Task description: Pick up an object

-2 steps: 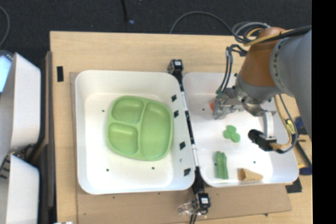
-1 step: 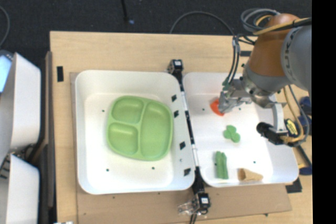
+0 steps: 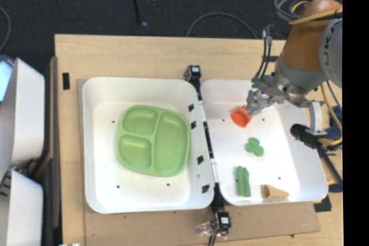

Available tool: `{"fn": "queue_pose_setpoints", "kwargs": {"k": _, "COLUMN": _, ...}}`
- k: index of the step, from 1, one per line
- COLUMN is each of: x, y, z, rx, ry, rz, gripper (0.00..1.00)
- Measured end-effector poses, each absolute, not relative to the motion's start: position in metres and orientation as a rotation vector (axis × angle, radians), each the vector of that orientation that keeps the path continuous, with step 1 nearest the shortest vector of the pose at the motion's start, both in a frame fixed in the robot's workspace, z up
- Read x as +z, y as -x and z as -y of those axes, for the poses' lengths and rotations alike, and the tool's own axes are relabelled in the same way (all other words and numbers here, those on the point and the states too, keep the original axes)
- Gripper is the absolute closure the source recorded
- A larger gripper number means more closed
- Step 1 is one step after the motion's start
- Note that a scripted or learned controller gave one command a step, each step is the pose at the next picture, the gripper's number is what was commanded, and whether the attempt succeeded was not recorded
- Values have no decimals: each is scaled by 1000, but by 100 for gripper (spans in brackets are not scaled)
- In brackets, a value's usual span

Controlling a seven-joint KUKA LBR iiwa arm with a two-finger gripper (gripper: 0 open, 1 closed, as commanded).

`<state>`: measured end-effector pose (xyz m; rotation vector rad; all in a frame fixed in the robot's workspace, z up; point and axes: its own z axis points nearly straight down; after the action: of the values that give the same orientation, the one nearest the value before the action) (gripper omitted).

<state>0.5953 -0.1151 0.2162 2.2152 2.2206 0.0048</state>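
My gripper (image 3: 255, 102) hangs over the upper part of the right bin (image 3: 300, 178), reaching in from the right. A small orange-red object (image 3: 241, 118) sits right at its lower-left tip, touching it or just under it; I cannot make out whether it is gripped. Further down the same bin lie a small green lumpy piece (image 3: 254, 147), a long green piece (image 3: 243, 180) and a tan wedge (image 3: 274, 192) near the front edge.
The left bin (image 3: 98, 181) holds a light green divided plate (image 3: 154, 140). A ridge with black clips (image 3: 204, 141) separates the two bins. Cables and a fixture (image 3: 314, 134) sit off the right bin's right side.
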Motion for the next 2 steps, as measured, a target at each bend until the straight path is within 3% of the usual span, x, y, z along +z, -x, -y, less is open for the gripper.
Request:
{"fn": "queue_pose_setpoints", "kwargs": {"k": 1, "x": 255, "y": -596, "z": 116, "rx": 5, "ry": -2214, "rz": -2221, "gripper": 100}}
{"fn": "queue_pose_setpoints", "kwargs": {"k": 2, "x": 254, "y": -587, "z": 75, "rx": 1, "ry": -2215, "rz": -2226, "gripper": 100}}
